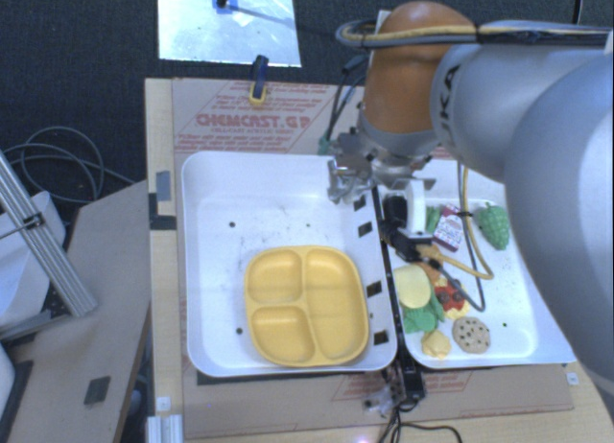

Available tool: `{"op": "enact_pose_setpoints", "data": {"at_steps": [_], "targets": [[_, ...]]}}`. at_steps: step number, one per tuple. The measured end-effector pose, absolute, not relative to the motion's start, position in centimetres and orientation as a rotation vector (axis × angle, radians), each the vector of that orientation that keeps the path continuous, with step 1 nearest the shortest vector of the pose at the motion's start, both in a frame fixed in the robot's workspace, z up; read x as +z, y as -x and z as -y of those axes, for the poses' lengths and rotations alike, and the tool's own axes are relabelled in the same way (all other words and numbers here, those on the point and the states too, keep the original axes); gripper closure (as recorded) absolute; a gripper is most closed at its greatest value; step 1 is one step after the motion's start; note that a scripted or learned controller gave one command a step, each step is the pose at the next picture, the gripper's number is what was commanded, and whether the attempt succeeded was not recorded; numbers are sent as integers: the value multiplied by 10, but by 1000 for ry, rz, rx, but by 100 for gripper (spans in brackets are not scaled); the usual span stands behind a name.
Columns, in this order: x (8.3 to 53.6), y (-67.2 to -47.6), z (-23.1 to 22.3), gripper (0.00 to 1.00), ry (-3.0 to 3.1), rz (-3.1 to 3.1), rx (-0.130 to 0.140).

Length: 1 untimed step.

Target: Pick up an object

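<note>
The gripper (350, 184) hangs over the upper end of the wall between the two bins; from this angle it cannot be told whether it is spread or pressed together, and nothing shows in its grasp. Below it and to its left, a yellow divided tray (307, 305) lies flat in the left bin (216, 240). To its right in the right bin (523, 307) are a red-and-white packet (448, 230) and a green toy vegetable (494, 225). Farther below lie a yellow disc (413, 286), a green leaf piece (419, 317) and a chocolate-chip cookie (470, 334).
</note>
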State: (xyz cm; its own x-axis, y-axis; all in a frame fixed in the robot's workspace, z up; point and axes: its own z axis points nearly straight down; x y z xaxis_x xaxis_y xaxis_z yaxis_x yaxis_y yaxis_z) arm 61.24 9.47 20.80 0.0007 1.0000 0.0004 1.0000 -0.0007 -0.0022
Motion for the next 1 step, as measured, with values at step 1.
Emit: {"op": "enact_pose_setpoints", "data": {"at_steps": [1], "targets": [[184, -634, -3, 100, 2230, 2217, 1]]}}
